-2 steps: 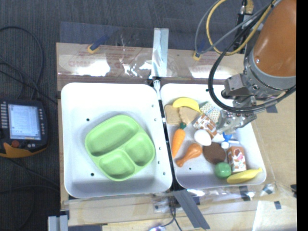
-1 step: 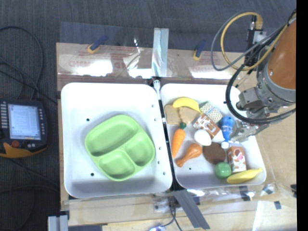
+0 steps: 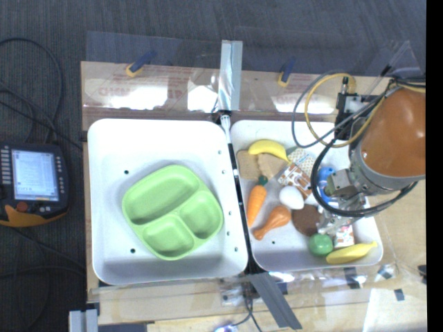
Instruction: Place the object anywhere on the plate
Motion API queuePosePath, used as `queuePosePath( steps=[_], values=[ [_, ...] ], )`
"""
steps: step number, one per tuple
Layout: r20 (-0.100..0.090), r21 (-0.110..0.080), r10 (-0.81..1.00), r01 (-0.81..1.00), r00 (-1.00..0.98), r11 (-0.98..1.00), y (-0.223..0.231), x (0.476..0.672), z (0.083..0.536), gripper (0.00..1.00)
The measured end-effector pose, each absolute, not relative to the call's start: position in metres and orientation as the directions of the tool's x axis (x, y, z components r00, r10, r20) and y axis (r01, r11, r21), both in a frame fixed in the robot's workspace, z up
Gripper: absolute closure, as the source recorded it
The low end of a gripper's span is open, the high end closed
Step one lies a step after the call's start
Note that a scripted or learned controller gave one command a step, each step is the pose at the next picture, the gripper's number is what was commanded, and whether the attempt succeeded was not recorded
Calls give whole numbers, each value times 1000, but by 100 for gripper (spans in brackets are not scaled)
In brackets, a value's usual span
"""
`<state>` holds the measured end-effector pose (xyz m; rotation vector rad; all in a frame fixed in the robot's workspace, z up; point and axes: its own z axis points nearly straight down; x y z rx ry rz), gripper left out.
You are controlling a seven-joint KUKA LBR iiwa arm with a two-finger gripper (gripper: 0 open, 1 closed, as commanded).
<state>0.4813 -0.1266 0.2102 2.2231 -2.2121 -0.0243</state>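
Observation:
A green plate [image 3: 173,211] with three compartments lies in the left bin [image 3: 111,144]. The right bin [image 3: 277,258] holds several toy foods: a yellow banana [image 3: 267,148], a tan cookie [image 3: 259,164], a carrot [image 3: 255,201], a white egg [image 3: 291,198], a drumstick [image 3: 272,223], a brown piece [image 3: 304,220], a green ball [image 3: 320,245] and a second banana [image 3: 351,252]. My gripper [image 3: 332,224] is low over the right bin's right side, just above the green ball and next to the brown piece. Nothing can be seen held in it.
A patterned snack packet [image 3: 296,173] and a small red-and-white box [image 3: 343,236] also lie in the right bin. Black and yellow cables [image 3: 311,116] loop off the arm over the bin's back right. A teach pendant [image 3: 33,178] sits left of the bench.

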Motion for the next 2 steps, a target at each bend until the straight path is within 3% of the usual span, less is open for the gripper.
queuePosePath(
  steps=[1, 2],
  values=[
    [-4, 3, -982, -982, 187, -187, -169, 483, 194, 100],
    [-7, 0, -986, -986, 167, -167, -103, 538, 193, 100]
  ],
)
